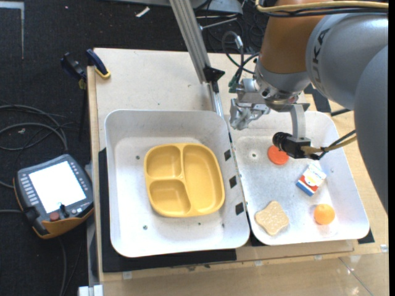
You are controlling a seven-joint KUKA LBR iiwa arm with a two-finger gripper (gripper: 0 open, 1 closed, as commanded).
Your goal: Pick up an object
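Observation:
The right bin [345, 227] holds a red-orange disc [277, 157], a small white and blue carton [310, 180], an orange ball [324, 214] and a slice of toast [272, 218]. My gripper [247, 115] hangs over the far left corner of this bin, raised above its floor. It is up and to the left of the red disc, apart from it. Nothing shows beneath or in the gripper. A black fitting on the arm [291, 144] covers the disc's upper right edge.
The left bin [123, 227] holds a yellow divided plate [184, 179]. A slanted metal post [192, 39] rises just behind the gap between the bins, close to the gripper. A teach pendant [52, 193] lies off the bench at the left.

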